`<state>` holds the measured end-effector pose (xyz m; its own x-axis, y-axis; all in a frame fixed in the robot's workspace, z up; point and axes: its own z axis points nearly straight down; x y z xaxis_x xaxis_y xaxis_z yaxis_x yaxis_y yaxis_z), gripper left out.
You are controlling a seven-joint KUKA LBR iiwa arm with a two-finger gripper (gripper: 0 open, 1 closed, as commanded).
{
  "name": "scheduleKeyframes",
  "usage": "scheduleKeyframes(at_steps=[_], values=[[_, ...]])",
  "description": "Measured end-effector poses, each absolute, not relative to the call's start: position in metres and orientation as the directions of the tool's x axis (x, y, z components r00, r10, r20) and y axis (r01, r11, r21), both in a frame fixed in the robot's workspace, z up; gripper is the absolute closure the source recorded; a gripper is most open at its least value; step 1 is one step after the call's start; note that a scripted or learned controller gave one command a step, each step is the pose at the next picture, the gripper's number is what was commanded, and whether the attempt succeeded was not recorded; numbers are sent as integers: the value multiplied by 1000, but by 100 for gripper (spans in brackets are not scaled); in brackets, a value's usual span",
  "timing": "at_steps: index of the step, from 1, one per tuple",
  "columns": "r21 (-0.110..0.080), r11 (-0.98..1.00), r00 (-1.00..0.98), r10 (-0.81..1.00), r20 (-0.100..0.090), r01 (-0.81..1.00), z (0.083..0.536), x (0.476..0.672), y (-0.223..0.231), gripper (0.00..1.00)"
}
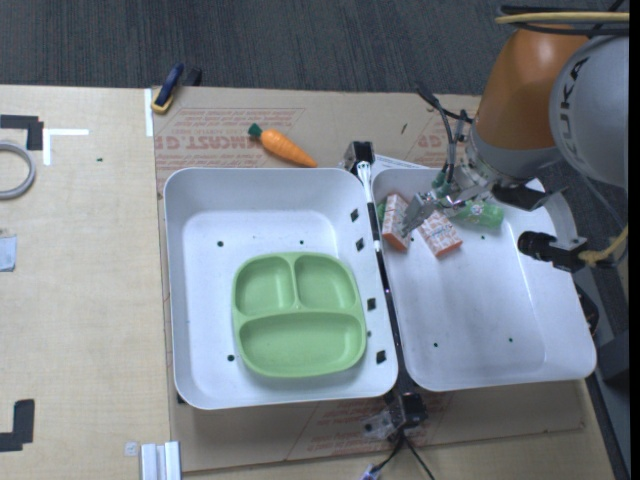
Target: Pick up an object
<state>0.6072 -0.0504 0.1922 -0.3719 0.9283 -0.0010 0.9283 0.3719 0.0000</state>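
Observation:
My gripper is low over the far left part of the right bin, under the grey arm and its orange band. Just below it lie two small red-and-white boxes: one against the bin's left wall, the other a little to the right. A green packet lies right of the gripper, partly hidden by the wrist. Whether anything sits in the gripper is unclear.
A green divided plate lies in the left bin. A toy carrot rests on the cardboard behind the bins. A blue and yellow tool lies at the far left of the cardboard.

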Motion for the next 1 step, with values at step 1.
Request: scheduleKeyframes(at_steps=[1], values=[[0,372,-372,928,-1,928,192,607,-50,0]])
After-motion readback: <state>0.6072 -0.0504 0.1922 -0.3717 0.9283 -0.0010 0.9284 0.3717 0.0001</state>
